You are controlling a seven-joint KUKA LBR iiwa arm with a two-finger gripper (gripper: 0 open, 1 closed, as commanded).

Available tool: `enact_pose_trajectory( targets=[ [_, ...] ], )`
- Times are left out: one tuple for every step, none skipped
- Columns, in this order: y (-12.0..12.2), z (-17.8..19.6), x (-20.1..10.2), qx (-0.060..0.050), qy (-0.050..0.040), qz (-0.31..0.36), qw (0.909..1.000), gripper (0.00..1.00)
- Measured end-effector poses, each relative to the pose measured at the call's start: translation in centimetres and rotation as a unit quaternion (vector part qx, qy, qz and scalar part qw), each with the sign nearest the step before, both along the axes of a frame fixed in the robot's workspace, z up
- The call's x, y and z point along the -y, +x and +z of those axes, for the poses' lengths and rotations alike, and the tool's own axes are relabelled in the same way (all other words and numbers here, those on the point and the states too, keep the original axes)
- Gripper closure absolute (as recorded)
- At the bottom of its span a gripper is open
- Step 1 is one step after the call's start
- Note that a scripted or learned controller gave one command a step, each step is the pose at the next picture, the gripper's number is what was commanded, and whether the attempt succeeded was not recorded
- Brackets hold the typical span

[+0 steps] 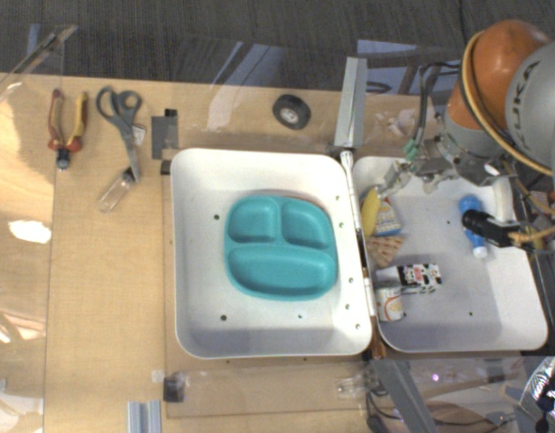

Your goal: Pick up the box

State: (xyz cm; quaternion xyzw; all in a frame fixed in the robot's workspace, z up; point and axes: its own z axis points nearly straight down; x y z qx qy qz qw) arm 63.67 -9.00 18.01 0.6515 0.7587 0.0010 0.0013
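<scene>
A small black-and-white box (418,276) lies flat near the middle of the right bin (494,332). A tan and blue packet (386,223) rests against that bin's left wall, beside a yellow object (370,209). My gripper (427,167) hangs over the bin's far left corner, above and behind the packet. It is well apart from the black-and-white box. The grey arm with its orange band (503,70) hides the bin's far right corner.
A blue bottle-like item (476,225) lies at the right bin's right side, and a small round-ended item (392,307) near its front left. The left bin (196,314) holds a teal divided plate (281,246). Scissors (124,129), pliers (65,126) and a tape roll (291,111) lie on the bench.
</scene>
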Motion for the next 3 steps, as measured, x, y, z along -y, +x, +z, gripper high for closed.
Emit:
enact_pose_trajectory(
  targets=[
    [0.2,-8.4,0.2,0.001,-0.0010,0.097,0.9953,0.00],
    [0.4,-7.5,0.1,0.003,-0.0008,0.098,0.9952,1.00],
    [3.4,0.3,-9.4,0.000,-0.0002,-0.024,0.9997,1.00]
  ],
)
